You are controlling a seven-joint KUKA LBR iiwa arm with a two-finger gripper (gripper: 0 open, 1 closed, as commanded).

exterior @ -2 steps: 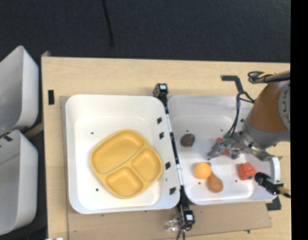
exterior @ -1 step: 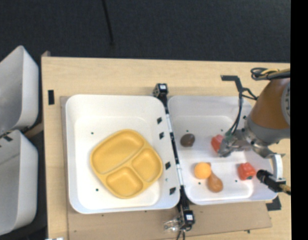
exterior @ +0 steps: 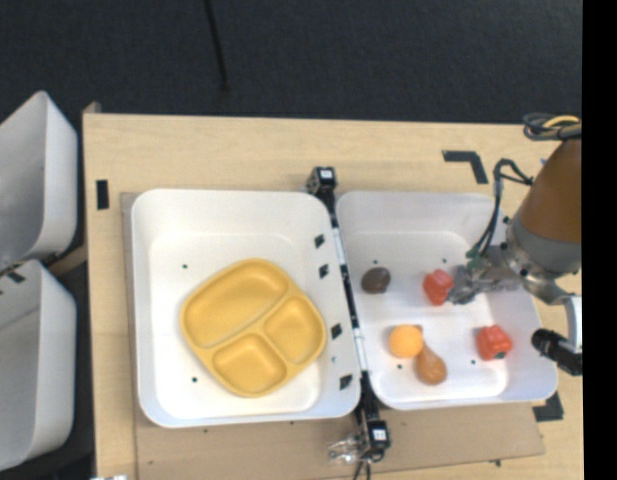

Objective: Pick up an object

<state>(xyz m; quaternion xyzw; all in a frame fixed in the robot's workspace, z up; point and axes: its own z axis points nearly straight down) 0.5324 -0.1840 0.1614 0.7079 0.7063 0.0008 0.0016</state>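
Item: my arm [exterior: 550, 203]. Enters from right edge, orange band uppermost, grey wrist below it, angled down and leftward. Tool [exterior: 462, 290] at low end, pointing left, dark cables looped above wrist. Finger state: I cannot read it from this height.

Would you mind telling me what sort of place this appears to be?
Probably a robotics lab: a robot arm reaches over two white bins on a wooden bench, with small toy-like items and a yellow divided tray.

Wooden bench [exterior: 228, 153] bearing two shallow white bins set side by side (rims touching along the middle): left bin [exterior: 153, 268], right bin [exterior: 408, 218].
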